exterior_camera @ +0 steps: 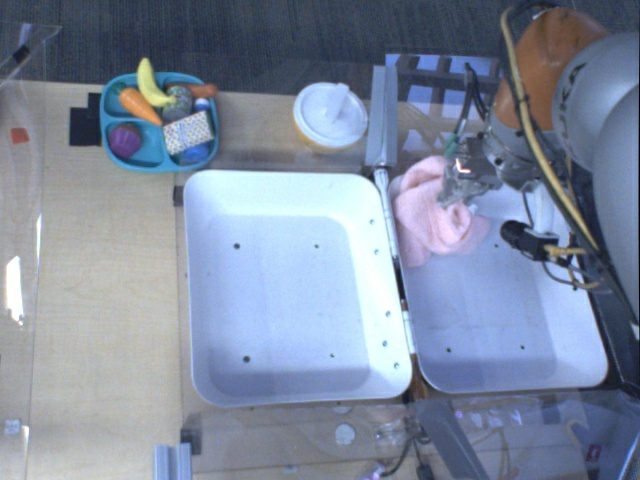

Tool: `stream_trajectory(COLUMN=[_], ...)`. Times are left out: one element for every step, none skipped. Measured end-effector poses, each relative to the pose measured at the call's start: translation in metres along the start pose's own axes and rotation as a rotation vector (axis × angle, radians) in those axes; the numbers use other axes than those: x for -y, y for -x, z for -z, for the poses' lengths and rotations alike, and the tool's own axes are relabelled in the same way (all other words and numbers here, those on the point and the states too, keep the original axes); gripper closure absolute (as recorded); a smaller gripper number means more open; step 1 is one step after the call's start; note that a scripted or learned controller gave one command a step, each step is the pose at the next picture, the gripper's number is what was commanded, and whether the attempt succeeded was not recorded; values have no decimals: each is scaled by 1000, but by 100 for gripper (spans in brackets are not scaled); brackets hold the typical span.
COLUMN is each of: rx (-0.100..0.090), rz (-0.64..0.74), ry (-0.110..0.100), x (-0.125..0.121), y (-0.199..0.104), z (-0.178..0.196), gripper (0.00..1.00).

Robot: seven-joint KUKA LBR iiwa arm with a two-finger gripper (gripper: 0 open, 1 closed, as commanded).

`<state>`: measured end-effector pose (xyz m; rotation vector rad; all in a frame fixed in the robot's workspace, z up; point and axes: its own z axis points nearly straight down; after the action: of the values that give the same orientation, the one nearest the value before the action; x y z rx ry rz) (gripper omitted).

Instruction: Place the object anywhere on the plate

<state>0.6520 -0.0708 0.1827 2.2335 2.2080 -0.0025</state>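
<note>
A crumpled pink cloth (432,218) lies at the far left end of the right bin (510,348), against the wall it shares with the left bin. My gripper (462,190) hangs directly over the cloth's right side and looks to be touching its top. The arm's grey wrist and orange band reach in from the upper right. A blue divided plate (158,160) sits on the bench beyond the left bin's far left corner, and it carries several toy foods, among them a banana (152,83) and a carrot (139,105).
The left bin (290,288) takes up the middle of the view. A white and yellow round container (330,115) stands on the bench behind it. Black and yellow cables (545,243) hang along the right bin's far right side.
</note>
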Motion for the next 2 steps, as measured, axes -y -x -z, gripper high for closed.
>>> stream_trajectory(rx=[-1,-2], rz=[10,412], ry=[1,0], x=[-1,28], y=[-1,-40], z=[40,32], gripper=[100,100])
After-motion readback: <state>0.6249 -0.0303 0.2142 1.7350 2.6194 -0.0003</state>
